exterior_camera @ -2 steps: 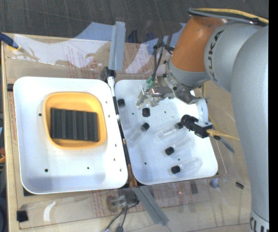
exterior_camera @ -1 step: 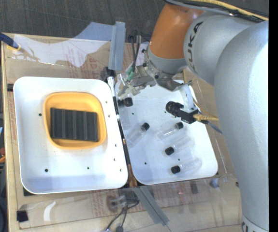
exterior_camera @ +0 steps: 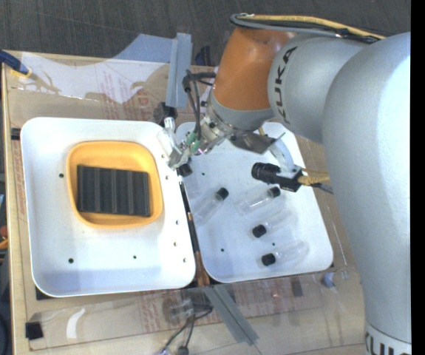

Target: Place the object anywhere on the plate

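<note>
"Vial (exterior_camera: 216, 200), the clear one with the black cap. Is that what has to go on the plate?"

"My guess, yes. It's the nearest of several lying loose in the right bin (exterior_camera: 310, 231). The end effector (exterior_camera: 185, 152) hangs at the seam between the two bins. Whether it's open, closed or carrying something, I cannot tell from here."

"So which way from the end effector is it?"

"Just below it and a little toward the arm's side, a short way off. It lies flat and slanted, cap toward the arm, clear body pointing back at the seam. The other vials (exterior_camera: 279, 224) lie farther out the same way."

"And the plate?"

"The yellow plate (exterior_camera: 112, 152) sits opposite, away from the arm, in the left bin (exterior_camera: 38, 220). I'd say it's a reach down one way, then a carry across the seam."
</note>
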`<move>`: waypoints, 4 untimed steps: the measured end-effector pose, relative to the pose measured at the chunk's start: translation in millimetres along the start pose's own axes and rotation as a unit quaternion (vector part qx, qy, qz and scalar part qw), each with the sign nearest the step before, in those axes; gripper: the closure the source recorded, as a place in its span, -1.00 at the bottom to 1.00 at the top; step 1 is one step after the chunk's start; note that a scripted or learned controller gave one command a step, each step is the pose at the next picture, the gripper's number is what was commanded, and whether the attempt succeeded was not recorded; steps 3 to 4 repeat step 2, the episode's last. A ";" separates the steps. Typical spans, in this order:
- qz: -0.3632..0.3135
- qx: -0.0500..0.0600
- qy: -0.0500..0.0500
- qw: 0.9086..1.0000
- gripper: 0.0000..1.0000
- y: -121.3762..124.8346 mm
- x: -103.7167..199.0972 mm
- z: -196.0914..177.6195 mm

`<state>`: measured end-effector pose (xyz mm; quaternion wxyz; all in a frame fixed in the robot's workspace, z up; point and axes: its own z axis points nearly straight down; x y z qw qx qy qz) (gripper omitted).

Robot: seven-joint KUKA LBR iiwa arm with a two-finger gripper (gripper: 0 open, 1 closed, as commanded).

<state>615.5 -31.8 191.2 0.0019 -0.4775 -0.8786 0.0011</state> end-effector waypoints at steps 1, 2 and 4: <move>-0.078 0.000 0.000 0.997 1.00 -14.8 29.6 0.0; -0.078 0.000 0.000 0.997 -1.00 -14.8 29.6 0.0; -0.078 0.000 0.000 0.997 -1.00 -14.8 29.6 0.0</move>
